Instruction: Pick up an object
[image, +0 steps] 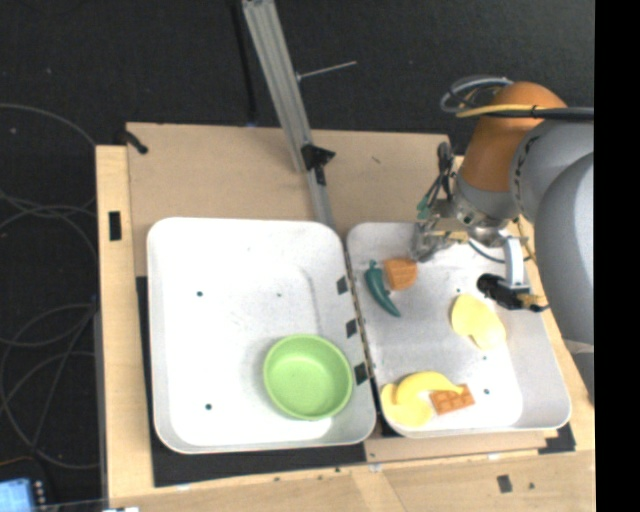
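In the right bin (520, 405) lie a small orange block (402, 273), a teal curved piece (381, 289) just left of it, a pale yellow flat piece (475, 320), and a yellow piece (415, 392) with an orange waffle-like chip (452, 400) on it. My gripper (430, 243) hangs over the bin's far edge, just up and right of the orange block. Nothing is seen between its fingers.
A green bowl (308, 375) sits in the left bin (200, 260) near its front right corner. A slanted metal pole (285, 95) crosses behind the bins. The grey arm with its orange band (500, 140) fills the upper right.
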